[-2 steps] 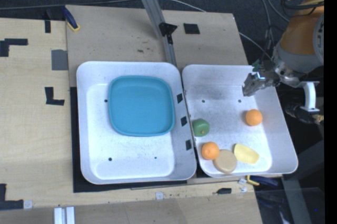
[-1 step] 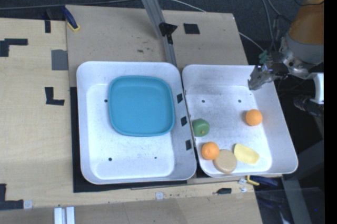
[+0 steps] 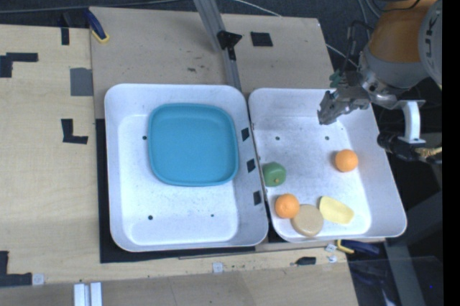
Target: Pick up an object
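Wooden bench panels marked with black tape patches carry 2 shallow white bins side by side, with dark carpet and loose cables behind them. On the left, the left bin holds a blue square plate lying flat near its middle. Beside it, the right bin holds 5 small things gathered toward its near end: a green ball against the left wall, an orange ball just below it, a tan round disc touching that ball's right side, a yellow oblong piece next to the disc, its long axis slanting from upper left down to lower right, and a second orange ball apart from the others near the right wall. The grey arm reaches in from the right, and its gripper hangs over the far part of the right bin, well apart from every object; whether its tips are apart or together cannot be told from this angle, and nothing shows between them
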{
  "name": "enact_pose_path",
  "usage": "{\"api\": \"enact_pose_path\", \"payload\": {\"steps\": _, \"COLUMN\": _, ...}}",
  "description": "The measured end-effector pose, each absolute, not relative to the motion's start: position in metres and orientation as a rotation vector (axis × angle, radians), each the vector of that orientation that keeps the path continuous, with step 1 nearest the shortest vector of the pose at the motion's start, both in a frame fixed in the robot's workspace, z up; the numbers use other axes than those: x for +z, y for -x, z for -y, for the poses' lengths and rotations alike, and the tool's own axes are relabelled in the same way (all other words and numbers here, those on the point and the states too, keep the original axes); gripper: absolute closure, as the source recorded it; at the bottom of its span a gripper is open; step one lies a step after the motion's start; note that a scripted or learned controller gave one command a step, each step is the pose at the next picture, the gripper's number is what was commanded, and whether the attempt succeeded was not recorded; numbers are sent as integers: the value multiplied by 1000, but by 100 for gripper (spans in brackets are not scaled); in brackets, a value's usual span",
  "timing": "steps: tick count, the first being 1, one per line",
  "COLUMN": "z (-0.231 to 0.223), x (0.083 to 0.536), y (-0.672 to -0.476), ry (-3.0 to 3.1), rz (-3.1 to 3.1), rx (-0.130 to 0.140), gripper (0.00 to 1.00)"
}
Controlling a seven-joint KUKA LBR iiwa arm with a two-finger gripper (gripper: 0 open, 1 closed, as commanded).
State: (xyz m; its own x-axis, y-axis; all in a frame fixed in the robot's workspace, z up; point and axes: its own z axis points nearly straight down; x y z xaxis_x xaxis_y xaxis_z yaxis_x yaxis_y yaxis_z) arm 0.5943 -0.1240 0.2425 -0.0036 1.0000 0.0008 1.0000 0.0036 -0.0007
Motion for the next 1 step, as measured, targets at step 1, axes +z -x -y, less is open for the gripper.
{"api": "enact_pose_path", "payload": {"steps": 1, "z": 79, "x": 234, "y": -595, "ry": 2217, "rz": 2224, "rx": 0, "gripper": 100}}
